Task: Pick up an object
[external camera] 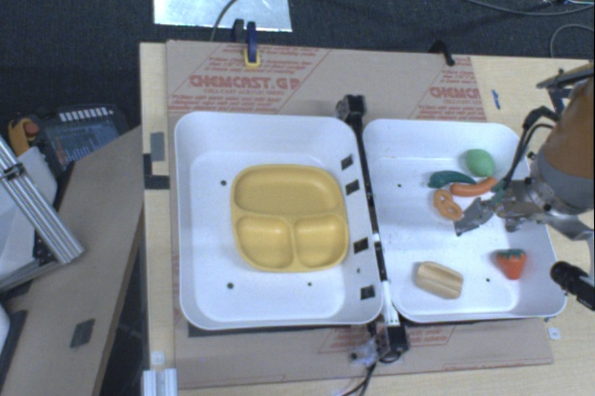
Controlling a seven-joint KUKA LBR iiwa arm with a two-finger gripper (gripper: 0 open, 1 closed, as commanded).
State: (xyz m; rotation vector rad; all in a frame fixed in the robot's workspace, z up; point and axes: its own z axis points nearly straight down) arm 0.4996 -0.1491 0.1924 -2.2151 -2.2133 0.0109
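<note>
camera view: the gripper [476, 216] hangs low in the right bin [409, 292], fingers apart and holding nothing. the orange curved piece [448, 202] lies just to its left, nearly touching the fingertips. the piece's long axis runs near-to-far, so a short leftward shift looks like the deciding move.

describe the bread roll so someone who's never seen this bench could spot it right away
Look in the right bin, along its near edge. The bread roll lies there toward the left corner, apart from the other items. It is the only tan, loaf-shaped piece; its neighbours are green, orange or red.
</note>
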